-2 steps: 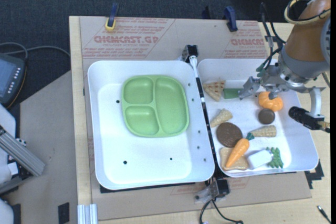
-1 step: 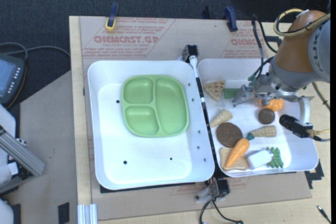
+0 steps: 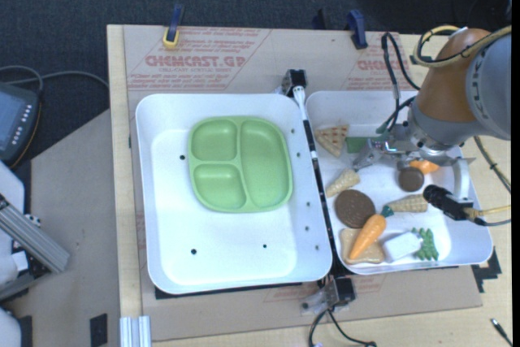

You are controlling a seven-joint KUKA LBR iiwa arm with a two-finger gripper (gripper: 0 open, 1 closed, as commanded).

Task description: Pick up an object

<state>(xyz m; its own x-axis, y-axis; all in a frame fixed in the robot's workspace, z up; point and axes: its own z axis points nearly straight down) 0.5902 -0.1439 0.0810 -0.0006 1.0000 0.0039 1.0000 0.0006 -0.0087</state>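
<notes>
You are looking at the grey arm with the orange band (image 3: 459, 89) reaching in over the right-hand shallow white bin (image 3: 370, 103), with its two-finger gripper (image 3: 410, 166) sitting low among the toy food. I cannot tell how the fingers are standing: the wrist is hiding them, so no hold can be claimed. A small brown rounded piece (image 3: 410, 179) and a bit of orange (image 3: 424, 166) are lying right under the wrist; whether either is being touched is not readable.

The other candidates are sitting in the same bin: a tan wedge-shaped slice (image 3: 332, 139) near the divider, a dark brown round cookie (image 3: 355, 208), an orange plastic carrot (image 3: 370, 233) leaning over a tan bread slice (image 3: 357, 249), a pale corn cob (image 3: 411, 205), and a white block with green sprigs (image 3: 410, 244). The pale green sectioned plate (image 3: 240, 163) is lying alone in the left-hand white bin (image 3: 162, 199).

Judgement: the step in hand is the descent or closing on the brown piece. The next move is calling for a firm close and a straight lift; you should be checking that something is actually coming up between the fingers.
</notes>
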